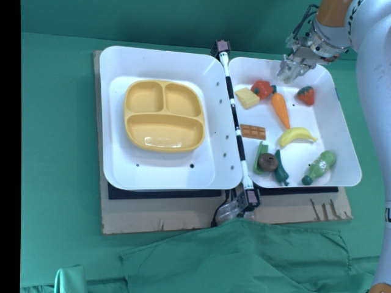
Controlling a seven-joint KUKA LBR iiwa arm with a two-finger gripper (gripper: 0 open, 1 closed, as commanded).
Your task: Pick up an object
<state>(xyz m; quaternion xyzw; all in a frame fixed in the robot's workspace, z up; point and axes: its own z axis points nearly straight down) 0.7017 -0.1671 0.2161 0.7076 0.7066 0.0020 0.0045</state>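
Two bins are set side by side on the bench. In the left bin (116,163) a divided plate (164,115) is placed toward the rear. In the right bin (342,139) a cheese wedge (247,97), a tomato (262,89) and a strawberry (305,95) are ranged along the rear, with a carrot (280,109) between tomato and strawberry. A cracker (253,131) and a banana (296,136) are found at mid-bin; a round nut (267,161) and a bottle (319,167) lie nearest the front. The gripper (289,72) is positioned above the rear edge.

An orange carrot (280,109) is lying lengthwise in the right bin (346,145), a yellow banana (296,136) just below it, a red strawberry (305,95) sitting to its right.
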